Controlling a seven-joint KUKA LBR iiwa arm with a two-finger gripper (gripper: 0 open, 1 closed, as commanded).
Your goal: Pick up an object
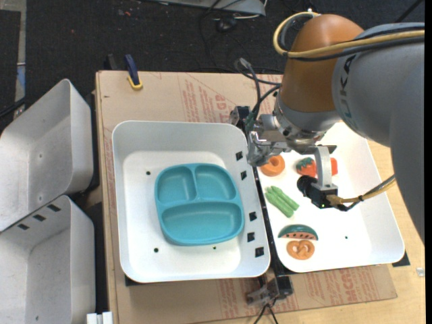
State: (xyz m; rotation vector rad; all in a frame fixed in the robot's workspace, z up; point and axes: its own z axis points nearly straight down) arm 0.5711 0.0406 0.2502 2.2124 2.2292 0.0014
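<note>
The pincer (pixel 287 155) hangs low over the right bin (pixel 378 228), just above the orange toy (pixel 273 167); its grip I cannot tell.

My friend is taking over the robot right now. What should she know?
Pincer: low over the right white bin's left edge, beside the orange doughnut-shaped toy; I can't tell if it grips anything.
Right bin: green ridged toy, watermelon-slice toy, orange pretzel-shaped toy, and a red toy partly hidden.
Left white bin: a teal divided plastic plate.
Done: nothing visibly lifted.
Left: pick up one object.
</note>
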